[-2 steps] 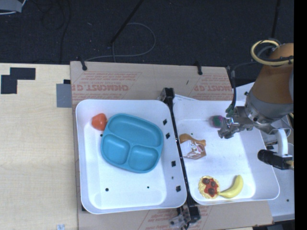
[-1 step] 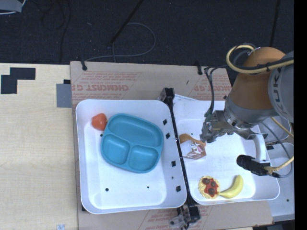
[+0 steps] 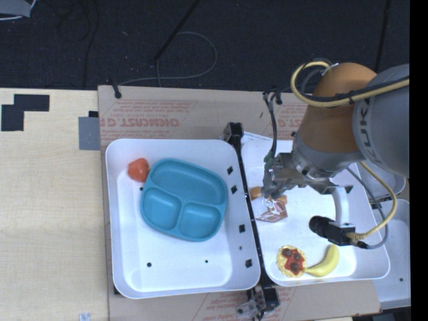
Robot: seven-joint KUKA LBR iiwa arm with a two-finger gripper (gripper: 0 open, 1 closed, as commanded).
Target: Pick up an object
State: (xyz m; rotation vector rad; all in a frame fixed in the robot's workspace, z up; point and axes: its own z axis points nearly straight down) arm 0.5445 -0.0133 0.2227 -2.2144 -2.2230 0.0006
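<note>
Two shallow white bins sat side by side on the tabletop, and the arm's jaws (image 3: 273, 191) hung low in the right bin (image 3: 374, 267), close to the divider between them. Directly under and just in front of the jaws lay a small crumpled packet (image 3: 272, 210), white with reddish print, with a small orange-brown piece (image 3: 255, 193) touching its upper left edge. The packet sat so near the jaws that I could not tell whether they touched it, and whether they were spread or clenched was also hidden by the wrist above them. Nothing was visibly gripped. As a judgement, the packet was the likeliest target: it lay immediately below the jaws, so the coming move would turn on a short straight descent rather than any sideways reach. Its shape was too rumpled to give a clear long axis.

Counted, the right bin also held one yellow banana (image 3: 324, 262) near the front wall, curving toward the lower left, and one round red-and-yellow item (image 3: 291, 259) just beside its left end. A black part of the arm's fittings (image 3: 329, 229) sat above the banana. In the left bin (image 3: 127, 273) were one blue divided plate (image 3: 183, 199) with three compartments, and one orange-red ball (image 3: 138, 170) touching its upper left rim, both well apart from the jaws.
</note>
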